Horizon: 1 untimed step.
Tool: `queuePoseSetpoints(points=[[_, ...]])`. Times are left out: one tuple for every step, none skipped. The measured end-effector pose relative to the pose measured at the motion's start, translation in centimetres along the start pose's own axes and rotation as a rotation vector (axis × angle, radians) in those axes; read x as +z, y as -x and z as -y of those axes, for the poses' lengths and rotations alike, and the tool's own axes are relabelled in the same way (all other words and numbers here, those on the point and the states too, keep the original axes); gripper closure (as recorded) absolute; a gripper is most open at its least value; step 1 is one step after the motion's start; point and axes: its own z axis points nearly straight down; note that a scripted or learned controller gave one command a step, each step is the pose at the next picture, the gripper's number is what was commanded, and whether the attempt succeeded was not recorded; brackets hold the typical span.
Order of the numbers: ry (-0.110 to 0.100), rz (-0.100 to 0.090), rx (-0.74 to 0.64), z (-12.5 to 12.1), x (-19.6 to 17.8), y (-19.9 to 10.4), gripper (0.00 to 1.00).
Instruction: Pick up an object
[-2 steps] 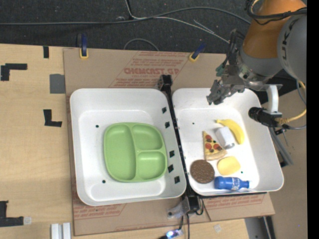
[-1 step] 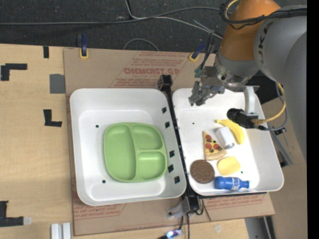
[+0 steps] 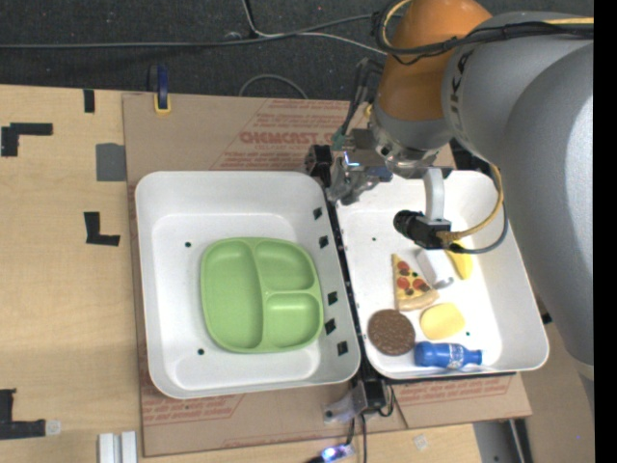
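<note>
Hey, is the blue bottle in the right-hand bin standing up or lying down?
Lying down: the blue bottle rests on its side in the right-hand bin, its long body flat on the floor and its white cap pointing toward the view's right.

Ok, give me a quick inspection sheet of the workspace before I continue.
Surface: left bin and right bin side by side on cardboard sheet.
Job's things: green divided plate in left bin; pizza slice, brown disc, yellow piece, blue bottle in right bin.
Clutter: nothing seen.
Gripper: gripper over the far end of the wall between bins; nothing seen held.
Cables: black cable behind the wooden bench.
Surroundings: black tape marks on bench.
</note>
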Motion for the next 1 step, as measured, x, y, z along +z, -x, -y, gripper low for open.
queuePoseSetpoints(points=[[0.002, 0.000, -0.001, -2.39, 1.05, -5.16, 1.00]])
